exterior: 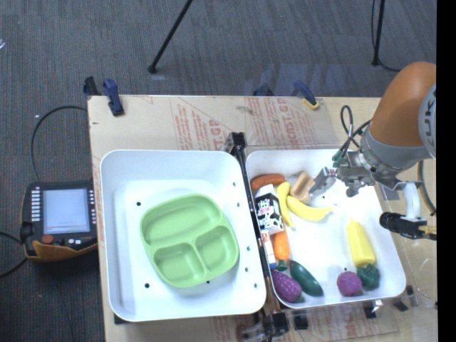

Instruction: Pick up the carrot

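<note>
The carrot [282, 246], a short orange piece, lies in the right bin [381, 216] near its left wall, just below a small milk carton [268, 212] and above a dark green vegetable [306, 278]. My gripper [324, 179] hovers over the upper middle of that bin, beside a tan piece of food [302, 184] and above a banana [303, 209]. It is well up and to the right of the carrot, with nothing seen held in it. The arm's orange band [402, 109] rises at the right edge.
The right bin also holds an orange-red sausage [267, 182], a yellow corn cob [360, 243], purple grapes [286, 286], a purple plum [349, 283] and a green broccoli piece [370, 275]. A green divided plate [189, 241] lies in the left bin [114, 191].
</note>
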Robot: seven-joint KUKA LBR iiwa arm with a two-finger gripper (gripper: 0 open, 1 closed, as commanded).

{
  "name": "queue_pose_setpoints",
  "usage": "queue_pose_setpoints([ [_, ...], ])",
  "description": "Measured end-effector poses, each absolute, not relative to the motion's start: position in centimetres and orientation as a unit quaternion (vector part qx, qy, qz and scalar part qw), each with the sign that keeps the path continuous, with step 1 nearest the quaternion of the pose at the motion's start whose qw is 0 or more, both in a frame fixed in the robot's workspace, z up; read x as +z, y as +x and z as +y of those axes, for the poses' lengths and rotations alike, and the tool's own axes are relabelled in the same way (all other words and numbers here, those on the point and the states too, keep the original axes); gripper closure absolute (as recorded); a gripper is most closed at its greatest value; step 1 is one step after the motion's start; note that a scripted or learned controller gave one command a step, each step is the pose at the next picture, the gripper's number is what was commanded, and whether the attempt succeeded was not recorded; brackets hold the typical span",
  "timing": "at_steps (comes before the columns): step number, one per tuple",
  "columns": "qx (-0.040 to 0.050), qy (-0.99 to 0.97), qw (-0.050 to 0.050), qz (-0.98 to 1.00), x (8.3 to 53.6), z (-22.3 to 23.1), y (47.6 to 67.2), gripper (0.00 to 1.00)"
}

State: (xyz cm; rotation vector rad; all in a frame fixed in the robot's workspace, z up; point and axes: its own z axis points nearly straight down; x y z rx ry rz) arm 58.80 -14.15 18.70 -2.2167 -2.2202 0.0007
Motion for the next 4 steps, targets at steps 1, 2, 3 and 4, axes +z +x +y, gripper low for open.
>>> queue_pose_setpoints([
  [1,0.0041,-0.684,0.003,-0.729,10.3,-9.4,54.2,0.0],
  [2,0.0029,-0.797,0.005,-0.604,8.5,-9.1,49.1,0.0],
  [3,0.0034,-0.8,0.007,-0.6,9.3,-9.1,49.1,1.0],
  [4,-0.0022,-0.835,0.001,-0.551,19.0,-3.7,54.9,1.0],
])
